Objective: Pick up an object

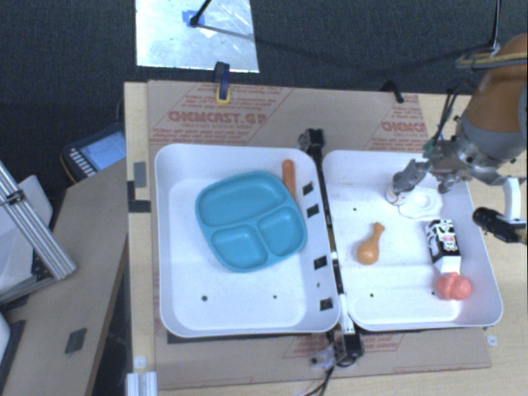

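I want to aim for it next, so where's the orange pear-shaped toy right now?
The orange pear-shaped toy lies in the right bin, near its left side, left of the small carton.

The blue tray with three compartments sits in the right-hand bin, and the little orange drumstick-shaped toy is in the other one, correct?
Not quite. The camera view shows the blue tray with three compartments lying in the left-hand bin, not the right. The orange drumstick-shaped toy is indeed in the other one, the right-hand bin.
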